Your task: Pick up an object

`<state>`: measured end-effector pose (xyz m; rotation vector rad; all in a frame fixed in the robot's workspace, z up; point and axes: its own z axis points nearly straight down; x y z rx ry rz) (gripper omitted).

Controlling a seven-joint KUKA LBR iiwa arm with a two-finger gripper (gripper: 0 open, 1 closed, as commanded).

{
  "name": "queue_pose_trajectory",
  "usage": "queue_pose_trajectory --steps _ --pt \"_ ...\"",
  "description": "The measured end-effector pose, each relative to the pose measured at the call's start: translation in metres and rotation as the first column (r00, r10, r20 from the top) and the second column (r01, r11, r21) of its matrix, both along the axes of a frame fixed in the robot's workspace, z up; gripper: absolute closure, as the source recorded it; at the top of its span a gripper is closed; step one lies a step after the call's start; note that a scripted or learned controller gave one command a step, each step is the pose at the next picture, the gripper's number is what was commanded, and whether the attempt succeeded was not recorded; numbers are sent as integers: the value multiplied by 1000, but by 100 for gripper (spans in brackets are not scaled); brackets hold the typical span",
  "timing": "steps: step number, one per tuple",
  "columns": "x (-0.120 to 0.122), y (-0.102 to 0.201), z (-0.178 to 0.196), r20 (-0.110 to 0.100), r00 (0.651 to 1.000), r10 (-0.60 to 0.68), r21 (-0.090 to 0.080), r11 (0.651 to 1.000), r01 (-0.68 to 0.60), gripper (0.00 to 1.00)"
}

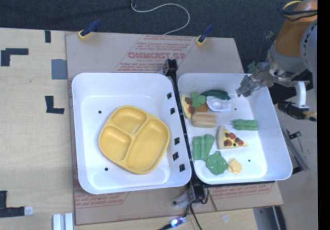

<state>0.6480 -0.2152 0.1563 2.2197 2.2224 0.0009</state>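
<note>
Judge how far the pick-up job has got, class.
Nothing looks picked yet: the pizza slice and other toy foods lie in the right bin. In hand: the tool sits over that bin's upper right edge. Left: descending, gripping, lifting.

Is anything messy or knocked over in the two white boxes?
Nothing looks spilled or broken. The yellow tray sits a bit crooked in the left bin, and the toy foods, like the pizza slice, lie jumbled in the right bin. The gripper is at that bin's top edge.

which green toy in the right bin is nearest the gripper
The dark green piece at the bin's far edge, just left of the gripper; the other green toys lie farther away.
</note>
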Motion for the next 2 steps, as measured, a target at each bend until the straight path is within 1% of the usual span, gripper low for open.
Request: queue_pose_trajectory --steps 1,2 --pt "0 11 51 1 1000 1 0 1000 -1 100" --pt "1 12 68 0 1000 0 0 1000 0 100"
